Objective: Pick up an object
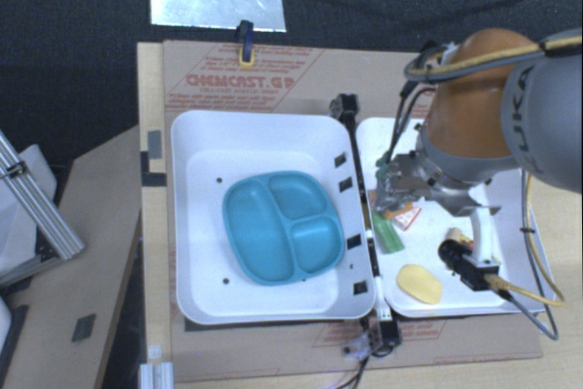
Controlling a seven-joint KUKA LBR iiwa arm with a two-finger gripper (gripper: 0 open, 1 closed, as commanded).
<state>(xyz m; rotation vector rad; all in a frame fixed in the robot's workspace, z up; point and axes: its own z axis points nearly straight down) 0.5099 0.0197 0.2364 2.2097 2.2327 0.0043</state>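
The left bin is holding a blue tray at its centre. Right of that tray, the gripper is hanging over a green item; beyond lies a yellow piece.

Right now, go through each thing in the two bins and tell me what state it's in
Blue divided plate: flat and right side up in the left bin, compartments bare.
Yellow object: lying loose in the right bin, untouched.
Green item: lying flat by the divider, partly under the gripper.
Orange and white packet: lying flat, partly covered by the gripper.
Gripper: low over the right bin, grasp hidden.
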